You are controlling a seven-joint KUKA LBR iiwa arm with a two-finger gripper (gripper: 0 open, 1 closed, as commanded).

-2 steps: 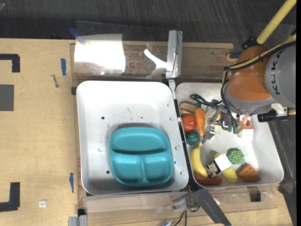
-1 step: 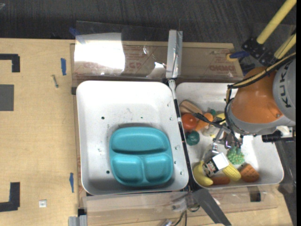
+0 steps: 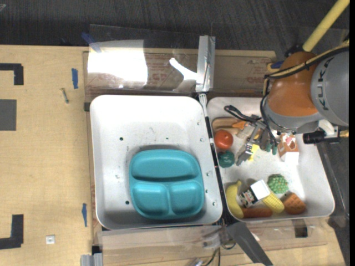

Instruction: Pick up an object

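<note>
You've got the jaws (image 3: 249, 148) low in the right bin (image 3: 324, 201) beside the tomato (image 3: 223, 139), can't tell if open or closed; cardboard-topped table (image 3: 41, 148), dark carpet behind, teal tray (image 3: 165, 183) in the left bin (image 3: 111, 121).
</note>
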